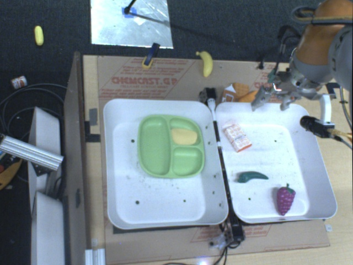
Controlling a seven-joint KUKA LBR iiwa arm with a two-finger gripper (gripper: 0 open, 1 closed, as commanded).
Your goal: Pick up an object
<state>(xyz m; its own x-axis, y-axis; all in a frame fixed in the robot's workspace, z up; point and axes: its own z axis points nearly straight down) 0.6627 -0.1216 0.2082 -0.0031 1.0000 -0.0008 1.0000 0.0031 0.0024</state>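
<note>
Gripper (272, 99), fingers spread with nothing between them, sits at the right bin's (317, 164) far rim, the red-and-white packet (236, 136) lying nearby below-left.

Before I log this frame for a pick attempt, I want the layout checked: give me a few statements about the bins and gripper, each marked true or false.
1. The green divided plate lies in the left bin. True.
2. The purple grape bunch sits on the green plate. False: it lies in the right bin, near its front corner.
3. The gripper holds the green pepper. False: it hovers open at the right bin's far edge, apart from the pepper.
4. A banana lies outside both bins. True.
</note>
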